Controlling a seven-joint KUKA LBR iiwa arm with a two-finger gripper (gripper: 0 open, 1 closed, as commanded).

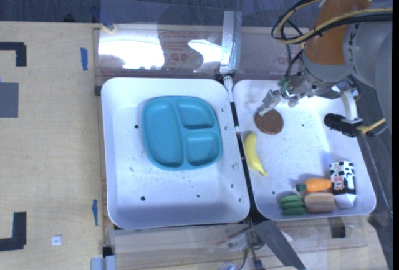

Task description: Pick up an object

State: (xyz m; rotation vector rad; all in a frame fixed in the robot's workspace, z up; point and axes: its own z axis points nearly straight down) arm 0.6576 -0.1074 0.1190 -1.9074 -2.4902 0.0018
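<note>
In the right bin (358, 156) lie a round brown disc (269, 123), a yellow banana (253, 153) by the left wall, an orange carrot (318, 185), a green vegetable piece (290, 203), a tan bread-like piece (320, 202) and a black-and-white cow-patterned carton (342, 176). My gripper (280, 100) hangs over the bin's far left part, just above and behind the brown disc. It is open, and nothing sits between its fingers. The grey arm with its orange band (333, 22) comes in from the upper right.
The left bin (118, 188) holds a blue divided plate (181, 131). A raised divider (235, 138) runs between the bins. A black part (341, 123) of the arm sticks out over the right bin's far right. Most of the toys cluster in the near right corner.
</note>
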